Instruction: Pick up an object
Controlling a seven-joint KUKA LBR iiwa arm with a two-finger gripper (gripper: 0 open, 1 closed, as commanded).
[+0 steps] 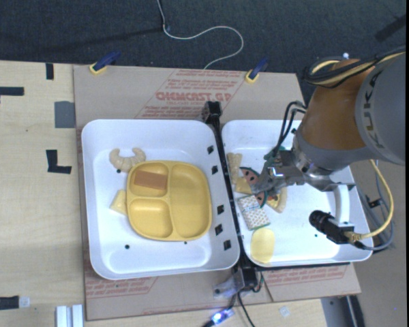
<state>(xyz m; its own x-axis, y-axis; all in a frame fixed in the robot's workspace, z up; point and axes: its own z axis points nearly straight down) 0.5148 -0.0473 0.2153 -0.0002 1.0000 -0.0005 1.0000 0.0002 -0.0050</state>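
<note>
My gripper [267, 182] hangs low over the left part of the right bin [307, 247], its dark fingers down among a cluster of small items. Under and beside it lie a pizza slice toy [248, 180], a tan piece [279, 200] and a tan strip [232, 162]. A checkered flat packet [253, 212] lies just below the gripper, and a pale yellow round piece [262, 244] sits near the bin's front edge. The fingertips blend into the items beneath them.
The left bin [99, 182] holds a yellow divided plate [180, 210] with a brown slab [149, 179] in one compartment, a tan croissant-like toy [125, 158] and a yellow wedge [118, 201]. A black divider [221, 176] separates the bins. A cable [201, 33] trails behind.
</note>
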